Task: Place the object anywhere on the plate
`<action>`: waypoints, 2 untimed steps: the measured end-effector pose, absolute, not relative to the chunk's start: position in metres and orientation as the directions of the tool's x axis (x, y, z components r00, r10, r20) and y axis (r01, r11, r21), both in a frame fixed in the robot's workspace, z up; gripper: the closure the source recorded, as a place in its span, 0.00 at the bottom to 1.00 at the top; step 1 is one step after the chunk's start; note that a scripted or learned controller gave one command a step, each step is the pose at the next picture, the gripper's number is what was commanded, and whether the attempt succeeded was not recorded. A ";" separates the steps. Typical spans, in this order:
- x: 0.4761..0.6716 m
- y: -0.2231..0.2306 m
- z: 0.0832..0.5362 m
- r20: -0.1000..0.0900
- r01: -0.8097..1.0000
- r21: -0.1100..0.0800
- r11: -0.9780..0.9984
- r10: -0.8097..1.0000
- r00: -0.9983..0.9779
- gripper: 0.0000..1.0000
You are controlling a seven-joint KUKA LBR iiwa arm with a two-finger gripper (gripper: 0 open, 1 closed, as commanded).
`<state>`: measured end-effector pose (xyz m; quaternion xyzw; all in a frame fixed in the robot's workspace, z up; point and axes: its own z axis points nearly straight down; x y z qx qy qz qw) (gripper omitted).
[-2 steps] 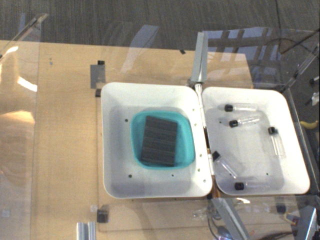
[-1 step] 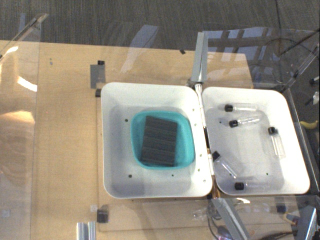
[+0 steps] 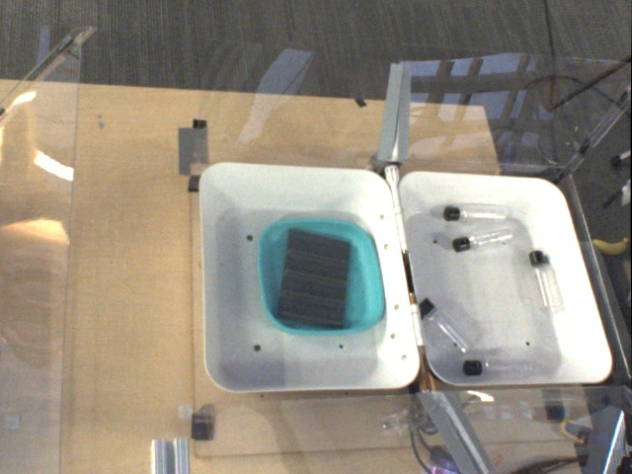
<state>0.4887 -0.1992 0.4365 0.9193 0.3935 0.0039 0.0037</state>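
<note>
Pale wood of the desk (image 3: 109, 363) runs along the near edge, with a small dark fitting (image 3: 202, 425) standing on it just short of the left bin (image 3: 212, 294); beside that bin, wall against wall, sits the right bin (image 3: 590, 304).

Inside the left bin lies a teal plate (image 3: 369, 276), roughly centred; on it rests a dark grey ribbed block (image 3: 316, 277), wholly within the plate's rim and touching no bin wall. Its long axis runs near to far, the far end leaning slightly to the right; its ribs cross that axis.

The right bin holds several clear tubes with black caps: one (image 3: 474, 367) by the near wall, one (image 3: 442, 326) slanting near the shared wall, one (image 3: 544, 278) lying near-to-far towards the right wall, and two (image 3: 481, 239) (image 3: 476, 211) lying crosswise at the far end.

If the block is the task's thing, it already lies where it should, and I judge the job done; if a tube is meant, the plate lies to its left across the shared walls, and the tubes are on the side from which the arm reaches in.

Farther off, a metal post (image 3: 392, 117) rises behind the bins' joint; beyond the desk is grey carpet (image 3: 247, 18).
</note>
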 end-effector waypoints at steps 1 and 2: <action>0.489 -0.197 0.437 0.006 0.638 0.010 -0.770 0.638 0.770 0.00; 0.491 -0.202 0.436 0.006 0.558 0.008 -0.830 0.558 0.830 0.00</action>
